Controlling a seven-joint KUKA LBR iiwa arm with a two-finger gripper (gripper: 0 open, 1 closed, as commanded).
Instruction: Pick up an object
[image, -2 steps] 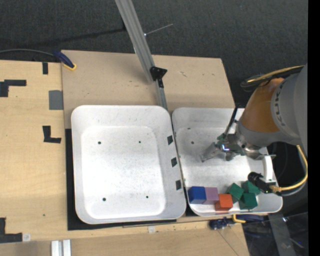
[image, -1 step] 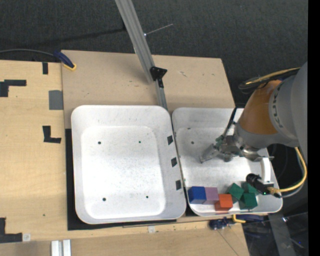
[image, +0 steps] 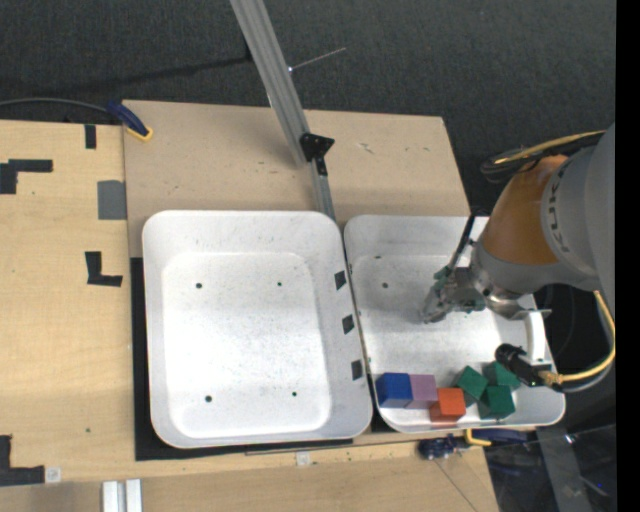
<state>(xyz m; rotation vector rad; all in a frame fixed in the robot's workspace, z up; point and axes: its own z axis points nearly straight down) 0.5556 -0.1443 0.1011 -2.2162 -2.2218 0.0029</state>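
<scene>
The gripper (image: 437, 305) hangs low in the right bin (image: 400, 240), jaw state unclear, with the blocks (image: 445, 393) well nearer, along the near wall.

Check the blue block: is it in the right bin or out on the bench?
In. The blue block sits inside the right bin, at its near-left corner beside a purple block.
</scene>
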